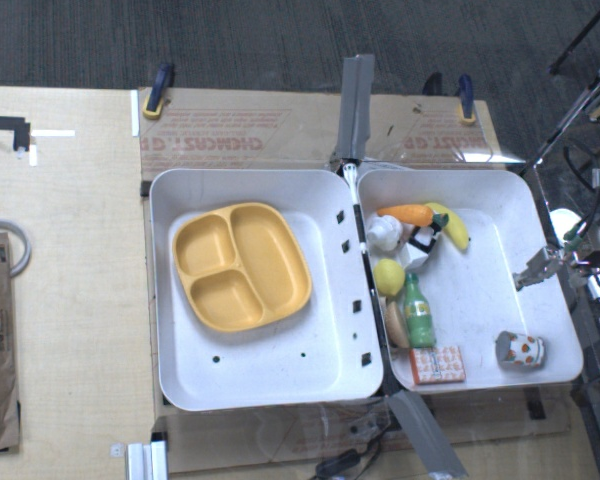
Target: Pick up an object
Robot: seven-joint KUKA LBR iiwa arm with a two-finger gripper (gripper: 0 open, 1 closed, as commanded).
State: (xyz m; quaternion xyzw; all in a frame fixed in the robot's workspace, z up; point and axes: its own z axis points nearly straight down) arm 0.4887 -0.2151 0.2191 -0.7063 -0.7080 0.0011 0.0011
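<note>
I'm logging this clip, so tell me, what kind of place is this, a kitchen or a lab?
Most likely a robot lab bench, not a kitchen: two white bins sit on cardboard held by clamps, with toy food like a banana beside a yellow divided plate.

The two bins (pixel 170 298) are white. The divided plate (pixel 242 265) is yellow. The carrot (pixel 405 213) is orange, the banana (pixel 452 226) and lemon (pixel 389 276) are yellow, the bottle (pixel 417 312) is green, the box (pixel 439 364) is red-patterned, and the cup (pixel 520 350) has red spots.
</note>
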